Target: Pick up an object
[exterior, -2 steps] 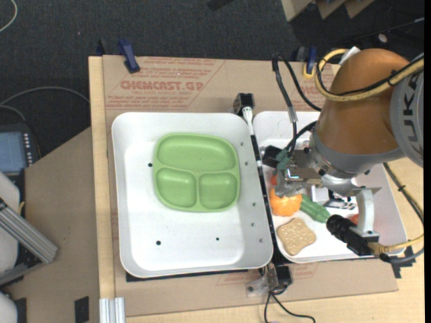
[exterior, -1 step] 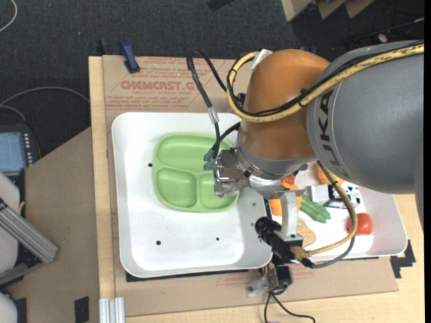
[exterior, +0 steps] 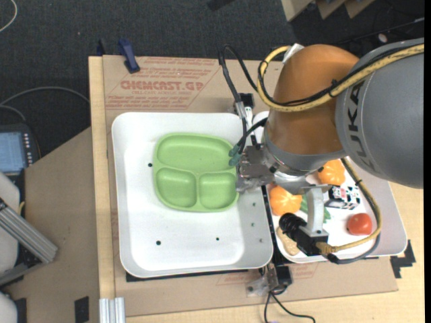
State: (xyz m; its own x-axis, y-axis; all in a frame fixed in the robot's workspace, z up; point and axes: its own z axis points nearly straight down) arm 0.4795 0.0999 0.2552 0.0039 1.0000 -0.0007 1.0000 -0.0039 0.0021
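Camera view: red CHEMCAST print on brown board [exterior: 161,85] beyond the bins' far edge; green divided plate [exterior: 195,171] lies in left bin [exterior: 135,200], near its right wall; gripper [exterior: 252,167] at plate's right rim, open or closed cannot tell.

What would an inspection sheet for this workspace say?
Surface: left bin and right bin, white, on a brown board.
Job's things: green divided plate in left bin; orange pieces and red object in right bin.
Clutter: blue clamp on the board's far edge.
Claw: above the wall between bins, by the plate's right edge.
Cables: yellow cable loops over the orange wrist band.
Surroundings: dark floor.
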